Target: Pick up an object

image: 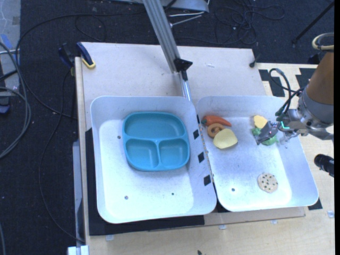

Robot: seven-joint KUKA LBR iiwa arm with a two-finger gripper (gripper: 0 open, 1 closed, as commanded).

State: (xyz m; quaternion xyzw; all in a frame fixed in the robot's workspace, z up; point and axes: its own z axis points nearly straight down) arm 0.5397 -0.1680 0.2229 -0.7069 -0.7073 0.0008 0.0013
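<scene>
A: The green object (267, 137) — what does it look like?
B: Small, dark green, lumpy, lying in the right bin (297, 190) just below a yellow piece (260, 121). It may be a toy vegetable; the view is too coarse to be sure.
A: And the gripper (272, 130)?
B: Right at the green object, reaching in over the right bin's far edge. Whether its jaws are wide or closed, I cannot tell.
A: What else is near the green object?
B: To its left a pale yellow lump (225, 138) and an orange piece (216, 121); below it a cookie (267, 183). The blue tray (156, 141) sits in the left bin (138, 201).
</scene>
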